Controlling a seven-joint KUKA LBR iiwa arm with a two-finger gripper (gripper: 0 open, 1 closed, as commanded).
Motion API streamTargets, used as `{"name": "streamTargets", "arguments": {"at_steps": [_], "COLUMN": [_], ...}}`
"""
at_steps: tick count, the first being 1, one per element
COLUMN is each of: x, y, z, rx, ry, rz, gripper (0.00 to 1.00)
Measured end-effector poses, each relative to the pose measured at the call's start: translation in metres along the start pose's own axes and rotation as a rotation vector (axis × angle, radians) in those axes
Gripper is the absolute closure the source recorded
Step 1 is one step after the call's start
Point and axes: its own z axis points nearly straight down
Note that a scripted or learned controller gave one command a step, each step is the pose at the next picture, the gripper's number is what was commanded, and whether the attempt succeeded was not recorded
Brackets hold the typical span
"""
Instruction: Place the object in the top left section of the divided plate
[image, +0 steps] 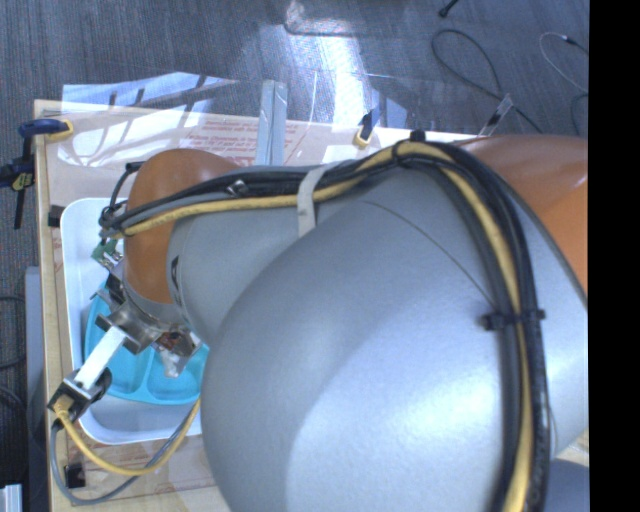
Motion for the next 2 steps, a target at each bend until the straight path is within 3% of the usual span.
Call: {"name": "streamTargets", "arguments": {"at_steps": [1, 2], "x": [0.0, 0.035], "y": [0.0, 0.074], "z": [0.0, -0.046], "rx": [0.0, 0.0], "ry": [0.0, 0.002], "rz": [0.0, -0.042], "gripper": [0.0, 0.0]}}
